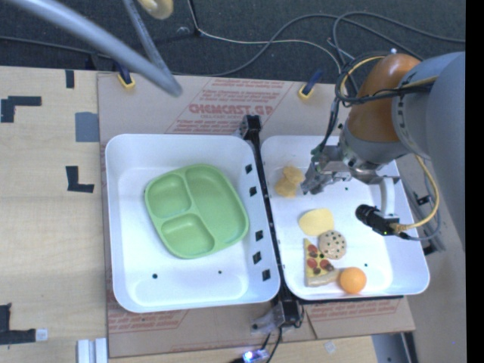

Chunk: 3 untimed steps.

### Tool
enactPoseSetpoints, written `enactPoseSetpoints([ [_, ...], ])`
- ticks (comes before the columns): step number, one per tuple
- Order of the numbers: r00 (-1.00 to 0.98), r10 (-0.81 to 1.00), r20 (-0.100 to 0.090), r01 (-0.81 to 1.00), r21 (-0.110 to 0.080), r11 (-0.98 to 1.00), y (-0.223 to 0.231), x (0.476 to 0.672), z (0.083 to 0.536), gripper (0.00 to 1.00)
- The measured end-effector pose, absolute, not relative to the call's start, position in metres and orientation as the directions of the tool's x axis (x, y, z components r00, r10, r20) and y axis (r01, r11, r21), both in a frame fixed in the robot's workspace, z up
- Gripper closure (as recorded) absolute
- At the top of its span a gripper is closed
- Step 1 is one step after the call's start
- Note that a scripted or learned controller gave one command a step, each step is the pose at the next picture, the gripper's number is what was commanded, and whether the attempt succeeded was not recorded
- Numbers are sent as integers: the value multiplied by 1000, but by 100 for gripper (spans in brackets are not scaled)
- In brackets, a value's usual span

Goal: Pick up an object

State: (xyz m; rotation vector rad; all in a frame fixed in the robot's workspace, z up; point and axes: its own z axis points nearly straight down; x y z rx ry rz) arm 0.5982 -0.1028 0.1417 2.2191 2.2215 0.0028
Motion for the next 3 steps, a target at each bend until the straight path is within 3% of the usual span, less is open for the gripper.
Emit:
enactPoseSetpoints([
  [2, -2, 1000, 0, 1000, 5, 2, -100, 604, 258, 100],
  [3, -6, 1000, 1, 1000, -2, 6, -46, 613, 241, 100],
])
